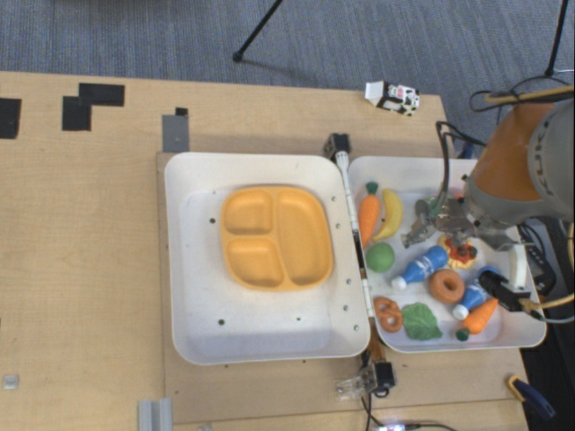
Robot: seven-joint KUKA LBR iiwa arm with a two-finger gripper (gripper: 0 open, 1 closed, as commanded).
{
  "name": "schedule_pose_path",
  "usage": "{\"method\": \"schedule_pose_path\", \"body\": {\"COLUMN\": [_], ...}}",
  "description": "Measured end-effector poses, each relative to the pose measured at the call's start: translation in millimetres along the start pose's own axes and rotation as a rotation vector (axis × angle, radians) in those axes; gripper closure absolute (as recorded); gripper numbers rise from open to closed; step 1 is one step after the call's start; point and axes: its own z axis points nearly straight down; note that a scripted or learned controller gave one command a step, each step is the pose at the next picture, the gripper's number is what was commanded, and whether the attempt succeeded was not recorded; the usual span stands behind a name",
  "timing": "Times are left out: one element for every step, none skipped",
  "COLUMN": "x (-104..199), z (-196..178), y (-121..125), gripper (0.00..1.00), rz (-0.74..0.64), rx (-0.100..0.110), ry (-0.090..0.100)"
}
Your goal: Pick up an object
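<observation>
My gripper (420, 223) hangs low over the middle of the right bin (422, 171), its two grey fingers spread apart with nothing between them. It sits just right of a yellow banana (390, 213) and just above a blue bottle (424, 265). An orange carrot (368, 218) lies left of the banana, with a green ball (380, 258) below it. A brown donut (446, 286), a pretzel (388, 313), a green leafy toy (420, 321), a second carrot (482, 315) and a red-and-yellow toy (462, 253) fill the bin's near side.
The left bin (193, 330) holds a yellow divided plate (274, 237). My arm's orange band (508, 155) crosses the right bin's far right corner. A small black-and-white toy (393, 96) lies on the bench behind the bins.
</observation>
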Motion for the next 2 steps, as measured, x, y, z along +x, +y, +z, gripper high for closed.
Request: {"method": "schedule_pose_path", "body": {"x": [-43.6,-47.1], "z": [14.6,3.7], "y": [66.8,67.8], "gripper": [0.00,1.00], "rz": [0.138,0.130], "rx": [0.010,0.001], "ry": [0.020,0.006]}}
